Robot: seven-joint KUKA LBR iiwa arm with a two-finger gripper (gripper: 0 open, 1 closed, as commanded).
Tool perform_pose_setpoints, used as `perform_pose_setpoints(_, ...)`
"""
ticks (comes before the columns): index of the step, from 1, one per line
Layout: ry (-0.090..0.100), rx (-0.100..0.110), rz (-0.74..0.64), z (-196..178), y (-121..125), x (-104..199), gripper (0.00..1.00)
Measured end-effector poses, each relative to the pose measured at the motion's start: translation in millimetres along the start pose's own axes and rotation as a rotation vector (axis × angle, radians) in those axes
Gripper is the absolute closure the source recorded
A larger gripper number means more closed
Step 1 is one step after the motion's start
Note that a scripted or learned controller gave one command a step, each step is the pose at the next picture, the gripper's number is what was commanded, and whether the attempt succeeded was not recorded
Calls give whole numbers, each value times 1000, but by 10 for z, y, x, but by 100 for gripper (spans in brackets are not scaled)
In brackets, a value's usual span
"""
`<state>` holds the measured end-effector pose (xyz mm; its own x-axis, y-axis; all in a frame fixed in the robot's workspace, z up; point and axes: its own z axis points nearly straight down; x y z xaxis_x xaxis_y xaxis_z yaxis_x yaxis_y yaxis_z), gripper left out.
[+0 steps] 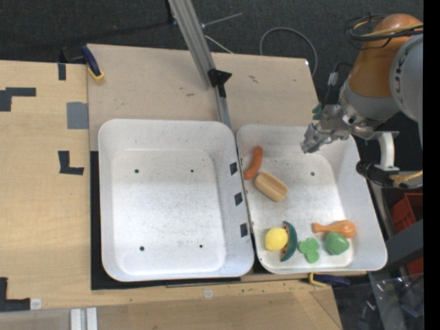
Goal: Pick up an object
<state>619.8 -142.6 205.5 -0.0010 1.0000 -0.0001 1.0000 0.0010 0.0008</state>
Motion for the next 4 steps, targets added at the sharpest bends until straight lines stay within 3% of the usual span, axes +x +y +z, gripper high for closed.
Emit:
perform_pose_setpoints(3, 2, 4, -5, 63, -264, 1355, 100)
perform_pose_setpoints(4, 2, 2, -6, -72, -344, 1813, 100)
